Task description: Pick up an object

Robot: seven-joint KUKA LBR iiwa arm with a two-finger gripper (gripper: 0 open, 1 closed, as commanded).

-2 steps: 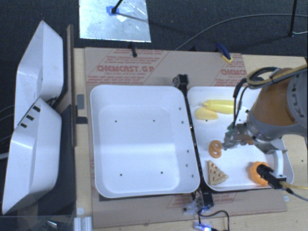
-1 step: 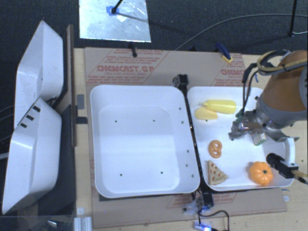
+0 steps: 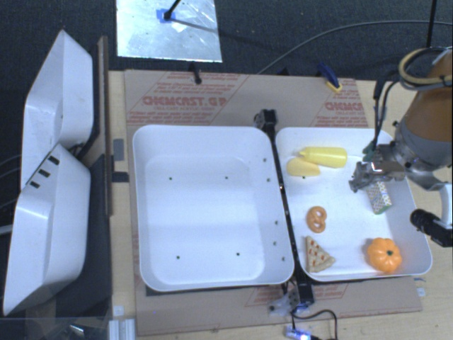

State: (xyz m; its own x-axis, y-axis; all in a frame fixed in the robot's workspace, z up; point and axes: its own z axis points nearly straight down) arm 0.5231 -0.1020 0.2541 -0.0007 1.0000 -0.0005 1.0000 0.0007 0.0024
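The bench (image 3: 233,91) is topped with a cardboard sheet printed in red letters, and two shallow white bins sit on it side by side. The left bin (image 3: 205,204) shows only small dark dots on its floor. Beyond the bench, at 12 o'clock, lies dark carpet with a shiny metal plate (image 3: 168,18) on it, and at 9 o'clock stands a bulky white housing (image 3: 49,183). A black clip (image 3: 266,118) sits where the bins meet at the far side, and a blue and yellow clamp (image 3: 330,78) lies on the cardboard at 1 o'clock.

The right bin (image 3: 354,275) holds the objects. A yellow banana (image 3: 323,156) lies with its long axis running 9 to 3, and a smaller yellow piece (image 3: 303,167) is just beside it at its 8 o'clock. A pretzel (image 3: 316,219) sits near the bin's middle, a pizza slice (image 3: 318,254) below it points its tip towards 11, and an orange pumpkin (image 3: 383,254) rests in the corner at 5 o'clock.

The arm (image 3: 428,119) comes in from 3 o'clock, and its gripper (image 3: 368,179) hangs low over the bin's right half. A small patterned packet (image 3: 380,197) lies directly at the gripper's 5 o'clock, touching or nearly so, its long axis running roughly 11 to 5. I cannot tell whether the fingers are spread or closed, nor whether the packet is between them. The banana is at the gripper's 10 o'clock, near but apart.
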